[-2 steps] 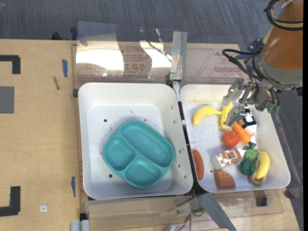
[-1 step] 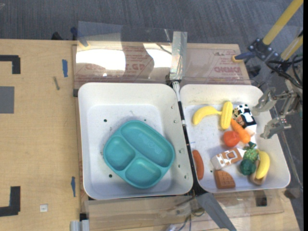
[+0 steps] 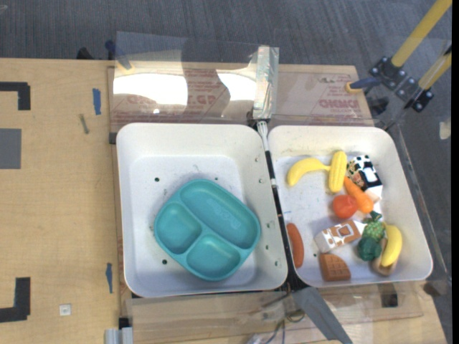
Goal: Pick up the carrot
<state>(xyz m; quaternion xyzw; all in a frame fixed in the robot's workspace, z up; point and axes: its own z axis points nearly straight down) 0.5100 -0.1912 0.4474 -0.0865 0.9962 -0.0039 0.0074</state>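
Lying diagonal | carrot [image 3: 358, 194] | long axis upper-left to lower-right

Wooden bench [image 3: 50, 213] bears two white bins [image 3: 136, 213] side by side.

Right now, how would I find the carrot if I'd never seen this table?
Look in the right bin, among the crowded toy food. The carrot lies mid-pile, below the corn and touching the tomato. It is the only long, thin, orange piece.
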